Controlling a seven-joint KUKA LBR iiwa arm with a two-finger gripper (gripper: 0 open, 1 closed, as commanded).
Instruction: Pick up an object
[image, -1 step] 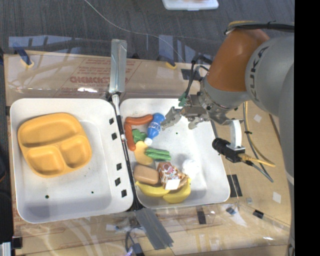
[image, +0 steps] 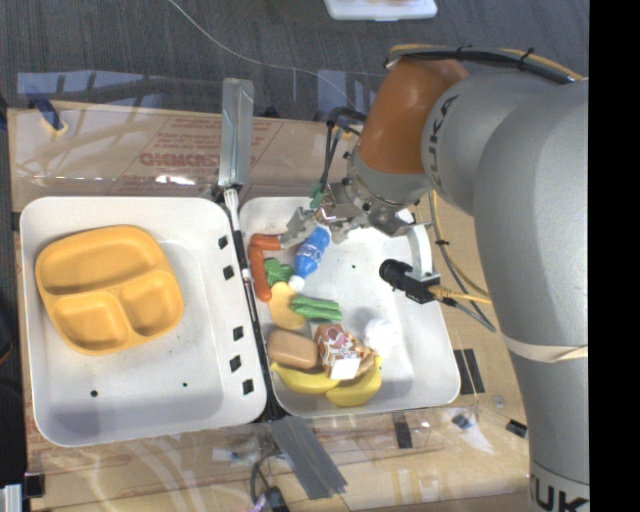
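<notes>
hand (image: 318, 222) low in right white bin (image: 432, 330) | grip state: cannot tell | small blue plastic bottle (image: 310, 252) just below hand | orange carrot-shaped toy (image: 259, 262) to its left

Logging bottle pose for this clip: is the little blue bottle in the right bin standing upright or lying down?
Lying down. The blue bottle lies on its side on the right bin floor, white cap toward the carrot, just below the gripper.

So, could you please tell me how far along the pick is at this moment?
Done: the arm has reached into the right bin, with the claw low over the pile at its far end. In hand: the claw sits right at the blue bottle, beside the orange carrot, but nothing looks lifted. Left: a secure grasp and the lift. The yellow tray lies in the left bin.
</notes>
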